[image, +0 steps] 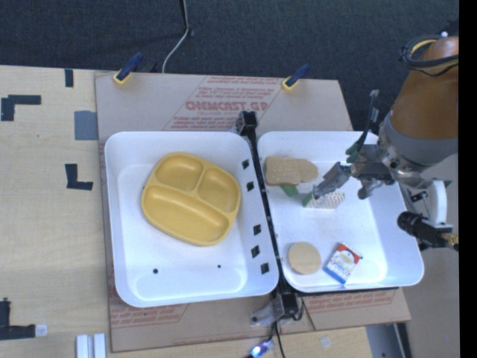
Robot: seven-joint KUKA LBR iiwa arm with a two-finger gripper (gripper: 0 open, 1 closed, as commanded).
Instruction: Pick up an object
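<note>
Cardboard-topped bench [216, 103], yellow tray [192, 198] parked left; gripper [326, 189] hovering at right bin [387, 233] twelve o'clock, probably lining up over brush [320, 198]; finger state unclear

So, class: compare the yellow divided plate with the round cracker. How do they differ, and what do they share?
The yellow divided plate lies in the left bin; the round cracker lies in the right bin. The plate is far larger than the cracker. The plate is bright yellow with three compartments; the cracker is pale tan and plain. Both lie flat, apart from the hand.
</note>
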